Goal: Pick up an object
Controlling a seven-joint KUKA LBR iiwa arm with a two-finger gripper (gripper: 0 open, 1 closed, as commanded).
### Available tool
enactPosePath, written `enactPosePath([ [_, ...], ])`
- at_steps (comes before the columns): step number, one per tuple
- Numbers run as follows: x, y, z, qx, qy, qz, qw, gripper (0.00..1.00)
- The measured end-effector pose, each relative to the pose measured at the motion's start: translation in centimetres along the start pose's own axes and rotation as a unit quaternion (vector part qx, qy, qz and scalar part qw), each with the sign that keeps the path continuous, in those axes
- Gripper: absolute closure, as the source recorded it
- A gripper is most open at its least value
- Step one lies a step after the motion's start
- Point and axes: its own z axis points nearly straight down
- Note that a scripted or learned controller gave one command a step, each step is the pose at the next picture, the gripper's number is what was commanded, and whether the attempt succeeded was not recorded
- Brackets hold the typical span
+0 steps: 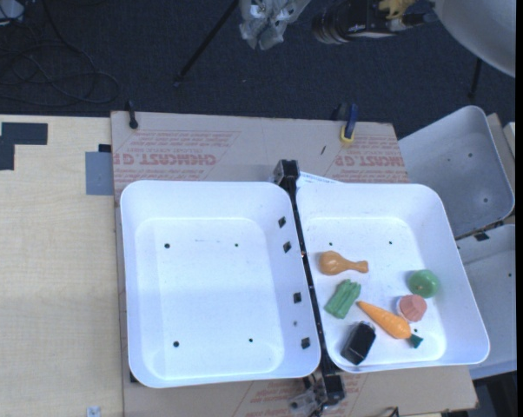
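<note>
Both bins (205, 202) are white. In the right one lie an orange carrot (383, 319), an orange-tan drumstick (341, 264), a green ball (423, 282), a green bundle (342, 299), a pink disc (412, 307) and a black block (359, 343).

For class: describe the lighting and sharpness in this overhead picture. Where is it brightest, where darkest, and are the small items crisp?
Camera view: the right bin is evenly lit; the left bin floor has a soft shadow across its lower part; the floor beyond the bench is dark; the carrot and black block look slightly soft.
</note>
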Motion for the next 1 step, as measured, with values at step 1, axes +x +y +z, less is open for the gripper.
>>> enactPosePath([
  [1, 0.21, 0.05, -0.91, -0.004, 0.001, -0.003, 1.0000, 1.00],
])
